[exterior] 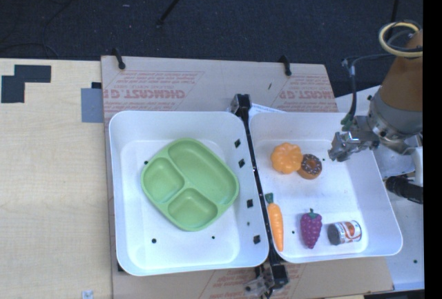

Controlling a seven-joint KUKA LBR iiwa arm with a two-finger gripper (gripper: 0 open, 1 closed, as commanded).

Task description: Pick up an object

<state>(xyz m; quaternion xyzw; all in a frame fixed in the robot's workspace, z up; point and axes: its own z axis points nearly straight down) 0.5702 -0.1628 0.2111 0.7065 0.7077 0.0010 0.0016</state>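
Approach is judged under way as the claw (pixel 343 144), its spread impossible to tell, is poised at the right bin's (pixel 387 235) far edge, with a descent toward the nearby doughnut (pixel 310 166) required next.

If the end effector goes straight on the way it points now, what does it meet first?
The end effector points left over the right bin. Most likely it meets the donut first, then the orange toy. Its height is unclear, so it may pass above them.
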